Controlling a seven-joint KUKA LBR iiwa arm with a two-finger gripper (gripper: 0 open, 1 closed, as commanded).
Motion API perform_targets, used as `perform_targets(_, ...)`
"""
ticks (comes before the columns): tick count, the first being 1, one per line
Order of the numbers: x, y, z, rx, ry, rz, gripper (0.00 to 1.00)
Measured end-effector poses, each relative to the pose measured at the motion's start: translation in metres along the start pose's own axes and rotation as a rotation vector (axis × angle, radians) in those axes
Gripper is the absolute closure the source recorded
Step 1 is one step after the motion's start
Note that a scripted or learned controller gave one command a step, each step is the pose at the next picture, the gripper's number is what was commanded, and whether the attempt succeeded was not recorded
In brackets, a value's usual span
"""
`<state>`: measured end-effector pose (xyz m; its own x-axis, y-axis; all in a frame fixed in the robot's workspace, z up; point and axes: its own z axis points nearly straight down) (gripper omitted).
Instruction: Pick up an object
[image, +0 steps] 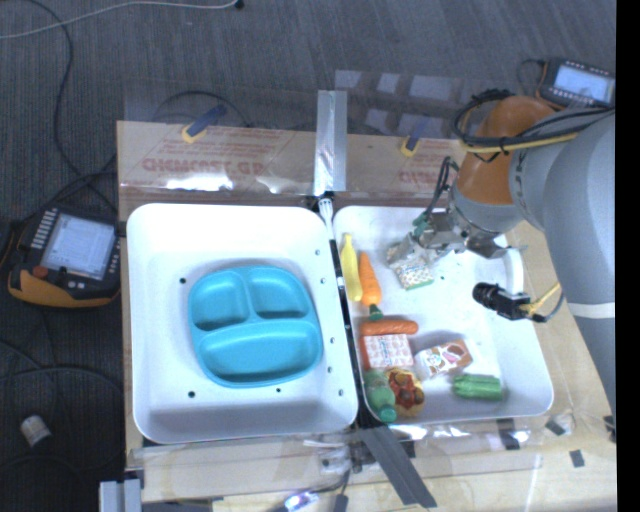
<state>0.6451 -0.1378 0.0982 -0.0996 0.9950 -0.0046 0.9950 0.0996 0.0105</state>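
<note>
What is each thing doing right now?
gripper: low in the right bin, over the small packet
small packet: lying flat in the bin
blue tray: flat in the left bin
carrot: lying beside the banana
banana: lying along the divider
green vegetable: on its side

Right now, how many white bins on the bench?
2. The left white bin holds a blue divided plate. The right white bin holds the toy food, with the gripper above its far end. Nothing seems to hide a third.
</note>
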Motion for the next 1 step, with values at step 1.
perform_targets(1,0.0508,0.0293,-0.0838,0.014,0.0,0.233,1.0)
